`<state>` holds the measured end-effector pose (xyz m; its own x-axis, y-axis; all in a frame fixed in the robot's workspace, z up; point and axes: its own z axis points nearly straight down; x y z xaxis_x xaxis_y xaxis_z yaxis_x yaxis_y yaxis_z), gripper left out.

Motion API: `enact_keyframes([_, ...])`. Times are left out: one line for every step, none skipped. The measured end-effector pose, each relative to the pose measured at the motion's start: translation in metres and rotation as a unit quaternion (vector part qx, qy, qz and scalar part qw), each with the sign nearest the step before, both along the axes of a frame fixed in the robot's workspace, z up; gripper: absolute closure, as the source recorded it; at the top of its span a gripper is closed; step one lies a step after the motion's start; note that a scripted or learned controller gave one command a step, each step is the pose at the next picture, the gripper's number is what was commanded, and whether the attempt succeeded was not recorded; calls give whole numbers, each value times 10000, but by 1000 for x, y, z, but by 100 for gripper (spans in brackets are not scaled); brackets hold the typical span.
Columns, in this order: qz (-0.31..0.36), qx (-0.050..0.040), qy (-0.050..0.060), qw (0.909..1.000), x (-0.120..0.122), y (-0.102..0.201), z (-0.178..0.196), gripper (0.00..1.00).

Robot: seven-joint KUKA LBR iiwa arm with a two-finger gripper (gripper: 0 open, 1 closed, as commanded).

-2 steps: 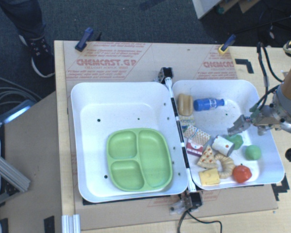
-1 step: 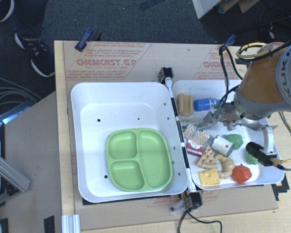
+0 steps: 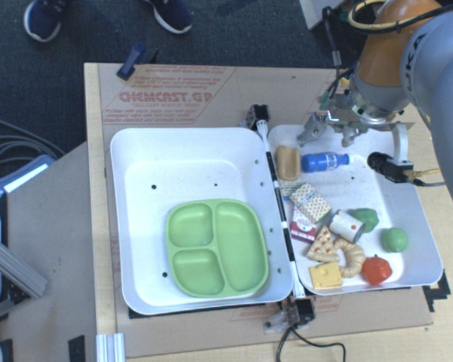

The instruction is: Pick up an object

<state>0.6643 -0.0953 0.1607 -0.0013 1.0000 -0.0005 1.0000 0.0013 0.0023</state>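
Observation:
My gripper [image 3: 331, 133] hovers over the far end of the right bin [image 3: 417, 202], open, with nothing between its fingers. Just below it a blue bottle [image 3: 323, 161] lies on its side, apart from the fingertips. A tan bread piece [image 3: 288, 162] sits to the bottle's left against the bin wall. Nearer the front lie a patterned box [image 3: 309, 200], a pizza slice [image 3: 322, 243], a yellow cheese block [image 3: 326, 276], a pretzel-like pastry [image 3: 354, 256], a red tomato [image 3: 376, 270], a green ball [image 3: 395, 239] and a small white cylinder [image 3: 347, 225].
The left bin [image 3: 136, 164] holds a green divided plate [image 3: 215, 246]. A black fitting with a cable [image 3: 386, 166] hangs off the arm at the right bin's far right. The divider ridge [image 3: 275, 194] runs between the bins.

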Motion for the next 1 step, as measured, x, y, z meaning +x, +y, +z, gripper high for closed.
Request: enact_keyframes([-2, -1, 3, 10000, 2, 1, -61, 0])
